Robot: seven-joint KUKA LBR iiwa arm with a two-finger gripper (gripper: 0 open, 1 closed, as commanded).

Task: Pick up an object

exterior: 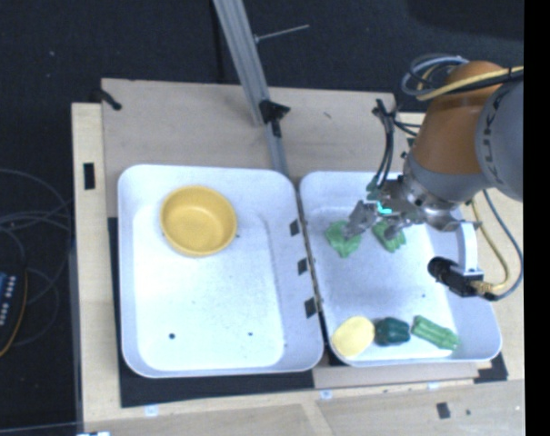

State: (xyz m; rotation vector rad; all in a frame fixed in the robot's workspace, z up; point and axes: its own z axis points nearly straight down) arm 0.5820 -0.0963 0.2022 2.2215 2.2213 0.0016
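A small green object point(343, 240) is lying in the upper part of the right bin point(395, 289), close to the divider between the two bins, and it is being approached by the hand point(368, 221) from directly above. The hand's two fingers are being held spread, one tip resting at the object's upper right edge and the other coming down near a second green piece point(390, 235) just beside it at three o'clock; nothing is being pinched between them yet. For the step to be done well, the hand is probably needing to be centred over a single piece, so that one green item is being straddled rather than two being bridged, and lowered fully before the fingers are being closed. A closure at the present spacing is being judged likely to nudge both pieces apart.

At the bin's six o'clock rim, a yellow ball point(353, 335), a dark green object point(392, 331) and a light green piece point(435, 332) are lying in a row, well apart from the hand. The arm point(452, 143) is reaching in from three o'clock, its orange band sitting above the wrist, which is being pointed steeply downward. A yellow bowl point(198, 221) is sitting in the left bin point(211, 334) on the table point(347, 125).
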